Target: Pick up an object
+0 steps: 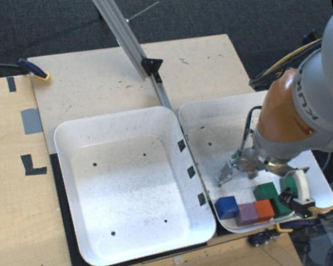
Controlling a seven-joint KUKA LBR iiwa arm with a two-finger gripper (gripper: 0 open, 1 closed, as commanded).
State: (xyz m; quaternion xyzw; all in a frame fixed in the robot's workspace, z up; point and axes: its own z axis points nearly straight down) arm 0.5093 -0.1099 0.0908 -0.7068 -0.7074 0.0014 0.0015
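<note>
1. The right bin (pixel 213 128) is a shallow white plastic tray with rounded corners and a floor speckled with fine dark marks.
2. The tool (pixel 229 171) is a small metal piece with a dull shine. It is over the middle of this bin, above bare floor.
3. I cannot tell how far the tool is open, nor whether it has hold of anything; it is too small and partly blurred.
4. The arm (pixel 288 115) enters from 3 o'clock. It has a smooth grey shell and a glossy orange band.
5. Four small blocks with flat faces lie close together at the 6 o'clock edge of the right bin, apart from the tool.
6. The blue cube (pixel 227 206) is at about 6 o'clock from the tool, near the wall between the two bins.
7. The purple block (pixel 247 213) is just beside the blue cube, and the orange block (pixel 264 209) touches the purple one.
8. The green block (pixel 266 192) is at 12 o'clock from the orange block, touching it or very nearly.
9. The left bin (pixel 125 187) has the same shape and the same speckled white plastic.
10. Both bins lie on a pale wooden desk (pixel 93 78) with small scratches.
11. A straight metal rail (pixel 115 23) runs from 12 o'clock down to the gap between the bins.
</note>
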